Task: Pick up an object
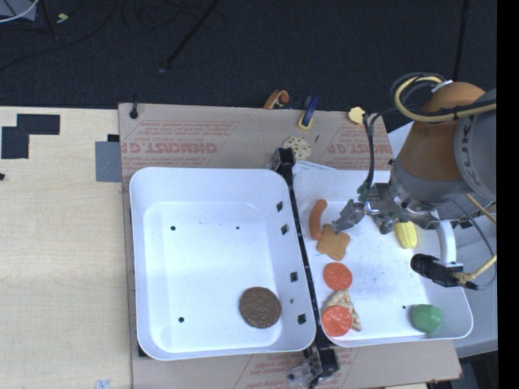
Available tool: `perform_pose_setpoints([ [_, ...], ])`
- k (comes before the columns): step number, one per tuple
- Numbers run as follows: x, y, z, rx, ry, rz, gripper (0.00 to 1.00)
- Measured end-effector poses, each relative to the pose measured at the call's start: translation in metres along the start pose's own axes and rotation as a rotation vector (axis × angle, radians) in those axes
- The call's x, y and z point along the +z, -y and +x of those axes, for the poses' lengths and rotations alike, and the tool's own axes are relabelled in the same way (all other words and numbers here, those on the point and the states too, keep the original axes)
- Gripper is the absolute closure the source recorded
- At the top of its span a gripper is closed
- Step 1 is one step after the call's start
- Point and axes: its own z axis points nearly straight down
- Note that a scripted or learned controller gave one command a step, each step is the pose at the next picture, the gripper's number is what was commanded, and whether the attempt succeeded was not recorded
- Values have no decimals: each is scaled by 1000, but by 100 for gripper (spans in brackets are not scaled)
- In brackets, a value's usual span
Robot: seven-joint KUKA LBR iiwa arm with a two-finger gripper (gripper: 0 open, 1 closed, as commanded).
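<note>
In the right white bin (454,318), my gripper (350,215) (I cannot tell its state) sits just above the tan cracker (332,243).

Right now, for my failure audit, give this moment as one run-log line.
pincer: over right bin, above tan piece | hold: unconfirmed | left bin: brown disc

Cardboard sheet (203,140) under the bins bears red print, upside down, roughly "CHEMCAST GP"; nothing else legible.
</note>
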Motion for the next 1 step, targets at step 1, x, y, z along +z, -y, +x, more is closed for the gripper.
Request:
perform_pose_setpoints([
  [1,70,17,-10,-1,-1,11,0],
])
